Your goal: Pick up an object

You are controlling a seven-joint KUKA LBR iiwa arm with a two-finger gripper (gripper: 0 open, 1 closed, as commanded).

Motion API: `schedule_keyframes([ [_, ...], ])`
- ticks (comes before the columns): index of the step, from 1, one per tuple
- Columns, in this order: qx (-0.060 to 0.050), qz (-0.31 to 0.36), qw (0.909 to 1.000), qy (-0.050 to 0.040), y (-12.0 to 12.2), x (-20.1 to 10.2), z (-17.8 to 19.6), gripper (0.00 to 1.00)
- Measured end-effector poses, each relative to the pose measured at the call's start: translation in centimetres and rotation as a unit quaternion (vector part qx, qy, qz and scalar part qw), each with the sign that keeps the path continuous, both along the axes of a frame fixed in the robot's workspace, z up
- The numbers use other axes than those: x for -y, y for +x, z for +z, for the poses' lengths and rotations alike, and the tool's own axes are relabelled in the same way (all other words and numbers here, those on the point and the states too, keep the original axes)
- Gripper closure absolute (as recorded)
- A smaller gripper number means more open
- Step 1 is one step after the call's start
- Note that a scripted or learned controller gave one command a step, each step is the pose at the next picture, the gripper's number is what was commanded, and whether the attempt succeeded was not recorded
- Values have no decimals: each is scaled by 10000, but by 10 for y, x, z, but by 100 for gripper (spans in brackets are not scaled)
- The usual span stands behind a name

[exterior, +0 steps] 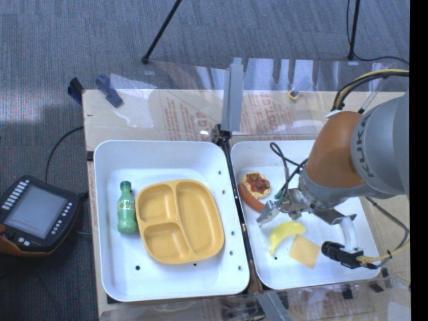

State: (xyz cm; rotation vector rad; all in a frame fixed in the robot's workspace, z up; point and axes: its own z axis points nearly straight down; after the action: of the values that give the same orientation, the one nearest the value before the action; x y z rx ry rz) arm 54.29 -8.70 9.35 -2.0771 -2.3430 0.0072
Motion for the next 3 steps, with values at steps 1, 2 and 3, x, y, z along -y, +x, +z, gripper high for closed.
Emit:
schedule_keyframes([
  [1,47,-111,9999,-15,101,-4,-7,0],
  [2,76,-101,9999,-12,104,-4,9,100],
  [3,93,-649,9978,-16,78,-35,115,100],
])
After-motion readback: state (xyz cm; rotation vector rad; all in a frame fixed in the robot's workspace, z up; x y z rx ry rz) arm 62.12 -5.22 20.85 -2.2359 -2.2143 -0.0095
